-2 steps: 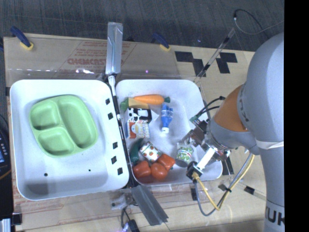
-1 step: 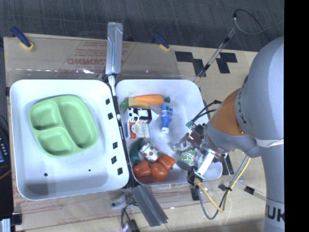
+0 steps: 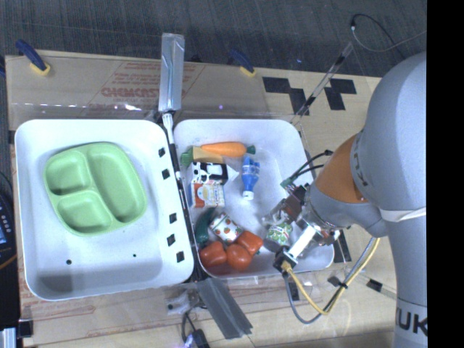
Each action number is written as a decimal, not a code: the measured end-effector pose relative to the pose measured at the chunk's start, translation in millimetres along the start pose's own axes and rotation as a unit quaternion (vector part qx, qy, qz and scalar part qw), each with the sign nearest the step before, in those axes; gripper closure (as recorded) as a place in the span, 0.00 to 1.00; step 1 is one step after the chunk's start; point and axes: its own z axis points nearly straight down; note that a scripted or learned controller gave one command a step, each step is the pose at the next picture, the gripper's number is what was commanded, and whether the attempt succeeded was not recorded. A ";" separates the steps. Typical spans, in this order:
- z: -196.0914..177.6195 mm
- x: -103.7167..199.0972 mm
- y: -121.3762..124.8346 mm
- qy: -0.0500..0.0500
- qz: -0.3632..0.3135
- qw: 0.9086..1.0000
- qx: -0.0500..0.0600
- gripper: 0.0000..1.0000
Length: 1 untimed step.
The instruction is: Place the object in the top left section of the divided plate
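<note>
Arm: The grey arm (image 3: 395,158) enters from 3 o'clock, its wrist bent down over the right bin's 4 o'clock corner.

Claw: The gripper (image 3: 279,236) hangs low over a small green-and-white item (image 3: 279,233) at that corner. Whether it is released, clenched or grasping cannot be told; the wrist and cabling mask it.

Task object: Not identified with certainty. Judged from the claw's position, the green-and-white item is the candidate. It lies in the right bin (image 3: 290,133), toward 4 o'clock, just beside the red pieces.

Neighbours: Red tomato-like pieces (image 3: 228,254) at 6 o'clock; a spotted round toy (image 3: 223,229) touching them; a carton (image 3: 207,193) near centre-left; a small blue bottle (image 3: 249,177) at centre; a carrot (image 3: 221,150) at 12 o'clock.

Handling: The candidate looks like a small toy, so probably light and rigid, with a smooth skin that may slip. Its form is too blurred to judge further. Take hold across its narrowest span, fingers clear of the bin wall and the red pieces.

Destination: The green divided plate (image 3: 134,194) rests in the left bin (image 3: 36,133). Its target section (image 3: 67,172) sits at 10 o'clock on the plate, well apart from the claw.

Progress: Judged to be at pickup; transfer not yet done.
</note>
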 end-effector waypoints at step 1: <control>0.5 -0.1 -0.2 0.000 0.141 0.990 0.000 0.00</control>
